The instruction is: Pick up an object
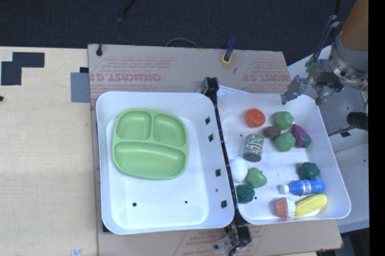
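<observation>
The right bin (pixel 337 188) holds several small toy foods: an orange tomato (pixel 255 117), two green lumps (pixel 283 120) (pixel 284 141), a purple piece (pixel 300 136), a small patterned can (pixel 254 147), a white egg (pixel 239 170), a green pepper (pixel 256 177), dark green broccoli pieces (pixel 245 193) (pixel 309 170), a blue and white bottle (pixel 302 187) and yellow corn (pixel 311 205). My gripper (pixel 308 90) hangs above the bin's far right corner, its fingers spread open with nothing between them.
The left bin (pixel 120 201) holds a light green divided plate (pixel 150 143). A black divider (pixel 219 146) joins the two bins. Cardboard (pixel 150 71) lies under them, with a blue and yellow clamp (pixel 228 51) at its far edge.
</observation>
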`<state>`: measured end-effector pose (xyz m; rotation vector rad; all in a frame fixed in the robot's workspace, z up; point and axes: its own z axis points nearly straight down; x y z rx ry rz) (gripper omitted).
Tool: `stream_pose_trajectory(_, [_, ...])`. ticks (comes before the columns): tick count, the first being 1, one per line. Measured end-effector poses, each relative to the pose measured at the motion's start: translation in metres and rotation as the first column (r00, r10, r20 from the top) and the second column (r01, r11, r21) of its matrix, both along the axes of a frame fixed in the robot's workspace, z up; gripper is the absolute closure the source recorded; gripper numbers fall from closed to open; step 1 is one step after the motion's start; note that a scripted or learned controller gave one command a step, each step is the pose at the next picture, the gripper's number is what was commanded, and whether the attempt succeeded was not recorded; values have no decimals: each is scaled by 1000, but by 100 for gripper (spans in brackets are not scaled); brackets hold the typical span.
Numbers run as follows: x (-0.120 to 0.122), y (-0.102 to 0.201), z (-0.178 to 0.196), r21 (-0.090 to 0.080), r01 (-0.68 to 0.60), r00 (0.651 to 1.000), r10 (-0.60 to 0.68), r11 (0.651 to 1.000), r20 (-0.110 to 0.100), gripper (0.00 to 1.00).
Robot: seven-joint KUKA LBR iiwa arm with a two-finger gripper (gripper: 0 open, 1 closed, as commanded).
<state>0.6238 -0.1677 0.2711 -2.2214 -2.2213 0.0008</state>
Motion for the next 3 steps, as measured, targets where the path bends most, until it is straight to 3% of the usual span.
stream_pose_trajectory(3, [2, 14, -164, 2, -2, 1000, 2, 1000, -7, 0])
